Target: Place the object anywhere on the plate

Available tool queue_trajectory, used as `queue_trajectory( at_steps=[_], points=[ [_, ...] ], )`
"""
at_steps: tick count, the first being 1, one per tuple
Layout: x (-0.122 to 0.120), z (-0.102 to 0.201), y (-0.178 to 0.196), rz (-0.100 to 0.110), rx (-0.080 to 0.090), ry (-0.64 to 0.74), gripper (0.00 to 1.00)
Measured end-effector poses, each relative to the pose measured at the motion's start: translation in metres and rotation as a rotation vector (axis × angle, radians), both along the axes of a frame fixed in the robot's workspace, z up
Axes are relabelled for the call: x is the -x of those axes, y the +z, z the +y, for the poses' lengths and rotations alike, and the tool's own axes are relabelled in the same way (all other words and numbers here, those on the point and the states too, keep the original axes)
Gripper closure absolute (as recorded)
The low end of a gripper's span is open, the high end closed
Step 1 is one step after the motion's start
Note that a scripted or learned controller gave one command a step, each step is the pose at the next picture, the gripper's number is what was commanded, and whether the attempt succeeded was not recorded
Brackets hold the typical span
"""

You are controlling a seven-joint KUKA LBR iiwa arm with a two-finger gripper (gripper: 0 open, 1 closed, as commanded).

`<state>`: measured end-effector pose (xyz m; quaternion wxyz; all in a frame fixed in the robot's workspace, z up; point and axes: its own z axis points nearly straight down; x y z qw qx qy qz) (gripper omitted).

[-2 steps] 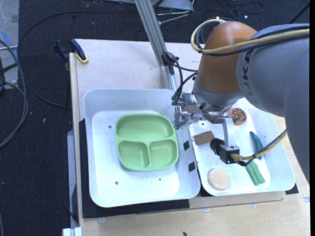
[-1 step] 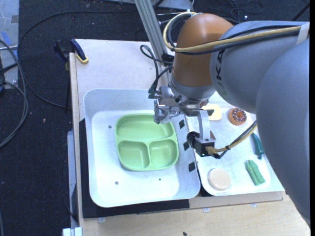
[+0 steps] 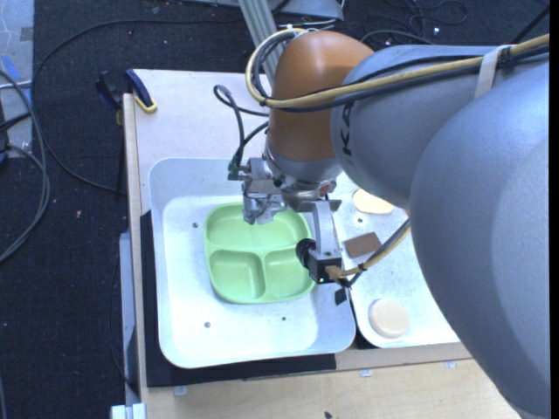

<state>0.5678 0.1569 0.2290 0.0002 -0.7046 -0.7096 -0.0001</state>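
Fingers [image 3: 262, 206] state unclear, above green divided plate [image 3: 253, 273], left bin [image 3: 183, 321], no legible writing

cam: single, fixed overhead | faces down at a slant | close over both bins [image 3: 175, 321]

Lit evenly and brightly from above, with soft shadows under the arm [image 3: 454, 147], slightly blurred at close range.

Glossy green plastic plate [image 3: 258, 264], smooth white plastic bin [image 3: 179, 260], matt grey arm [image 3: 472, 129]
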Motion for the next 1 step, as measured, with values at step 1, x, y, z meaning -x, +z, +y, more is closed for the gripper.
queue_trajectory(
  at_steps=[1],
  points=[
    [-0.0003,-0.0028,0.0008,0.0,0.001,-0.004,0.0]
  ],
)
